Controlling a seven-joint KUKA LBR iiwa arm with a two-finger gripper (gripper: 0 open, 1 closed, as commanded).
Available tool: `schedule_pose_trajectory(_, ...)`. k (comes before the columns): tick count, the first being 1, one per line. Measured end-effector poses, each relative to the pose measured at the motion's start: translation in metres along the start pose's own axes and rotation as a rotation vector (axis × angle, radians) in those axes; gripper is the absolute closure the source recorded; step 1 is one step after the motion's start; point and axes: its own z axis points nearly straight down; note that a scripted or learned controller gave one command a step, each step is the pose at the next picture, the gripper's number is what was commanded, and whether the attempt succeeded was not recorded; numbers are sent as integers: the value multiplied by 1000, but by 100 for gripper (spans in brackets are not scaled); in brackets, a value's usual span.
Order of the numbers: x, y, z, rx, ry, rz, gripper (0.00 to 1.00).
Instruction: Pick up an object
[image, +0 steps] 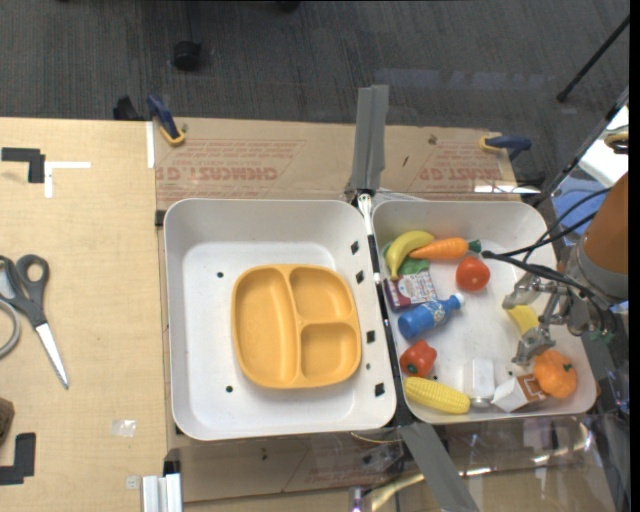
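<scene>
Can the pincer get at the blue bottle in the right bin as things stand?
Probably yes. The blue bottle lies uncovered from above, and the pincer sits in the same bin; a red pepper crowds it closely.

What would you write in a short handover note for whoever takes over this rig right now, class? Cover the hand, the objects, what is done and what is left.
Hand: low over the right bin, at its right side, next to the small pumpkin; nothing visibly between its fingers.
Objects: banana, carrot, tomato, blue bottle, red pepper and corn cob all lie in the right bin. The left bin holds a yellow divided plate.
Done: nothing lifted yet.
Left: grasp one object and raise it.
</scene>
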Motion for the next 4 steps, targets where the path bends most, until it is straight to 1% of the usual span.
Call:
schedule_pose_trajectory(1,2,-1,20,-3,10,31,0)
schedule_pose_trajectory(2,0,0,10,-2,5,28,100)
schedule_pose_trajectory(3,0,0,10,-2,5,28,0)
schedule_pose_trajectory(4,-2,0,0,0,0,26,100)
